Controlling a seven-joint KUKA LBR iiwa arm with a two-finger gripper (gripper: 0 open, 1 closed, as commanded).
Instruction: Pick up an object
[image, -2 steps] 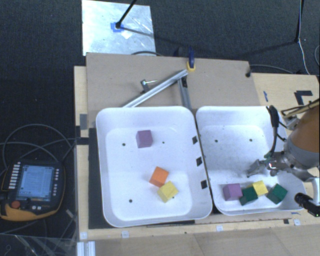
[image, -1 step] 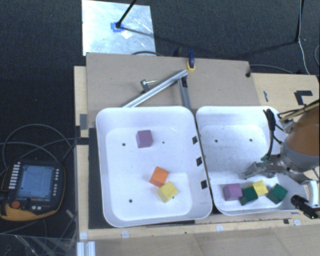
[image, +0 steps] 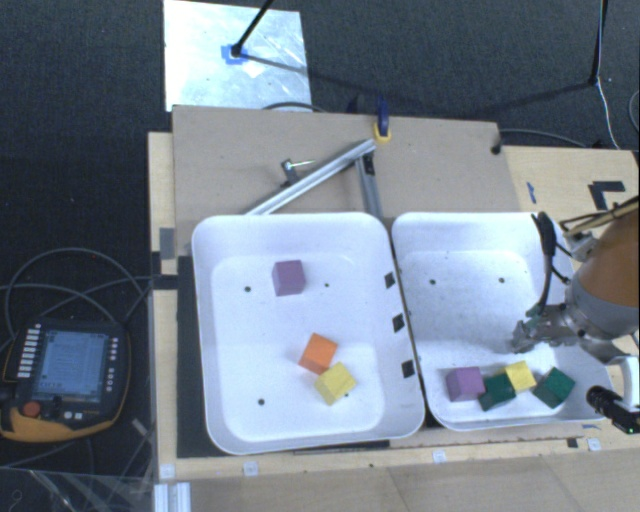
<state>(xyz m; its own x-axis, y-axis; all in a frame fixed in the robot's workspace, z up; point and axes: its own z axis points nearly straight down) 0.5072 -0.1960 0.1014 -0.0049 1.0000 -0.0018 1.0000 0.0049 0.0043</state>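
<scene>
The right bin (image: 470, 250) holds a row of small blocks along its near wall: a purple block (image: 464, 382), a dark green block (image: 497, 391), a yellow block (image: 520, 376) and a green block (image: 554, 386). My gripper (image: 532, 336) hangs at the bin's right side, just above and behind the yellow block, on the grey arm with its orange band (image: 610, 262). I see no block in it. In the left bin (image: 230, 250) lie a purple cube (image: 288, 277), an orange cube (image: 318, 352) and a yellow cube (image: 336, 383).
A metal bar (image: 310, 178) lies on the brown board behind the bins. A teach pendant (image: 65, 375) with cables sits on the floor at the left. A shiny plate (image: 235, 55) lies at the back.
</scene>
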